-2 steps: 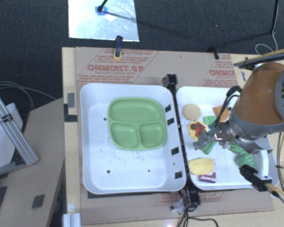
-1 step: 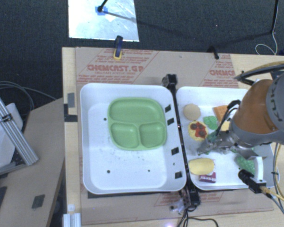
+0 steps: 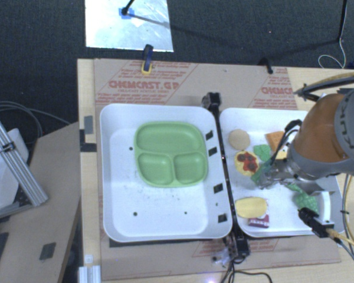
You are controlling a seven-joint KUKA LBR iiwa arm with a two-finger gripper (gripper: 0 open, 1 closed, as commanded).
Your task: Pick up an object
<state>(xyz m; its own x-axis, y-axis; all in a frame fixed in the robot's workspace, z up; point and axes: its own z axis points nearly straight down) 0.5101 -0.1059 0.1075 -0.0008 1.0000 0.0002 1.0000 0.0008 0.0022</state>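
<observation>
My gripper [image 3: 264,178] is low in the right bin [image 3: 283,232], near its middle, on the end of the grey arm with its orange band [image 3: 321,131]. It is right beside a red and yellow pizza-like piece [image 3: 245,162] and over the lower edge of a green leafy piece [image 3: 262,152]. Whether anything is between its tips cannot be made out. A round tan cookie [image 3: 239,138] and an orange wedge [image 3: 275,138] lie farther back. Nearer the front lie a yellow lump [image 3: 250,206] and a small red box [image 3: 259,220].
The left bin [image 3: 118,217] holds a green divided plate [image 3: 170,154]. Another green piece [image 3: 305,200] lies at the right bin's front right, partly under the arm. The wall between the two bins [image 3: 223,170] carries black clips. Cables trail at the right edge.
</observation>
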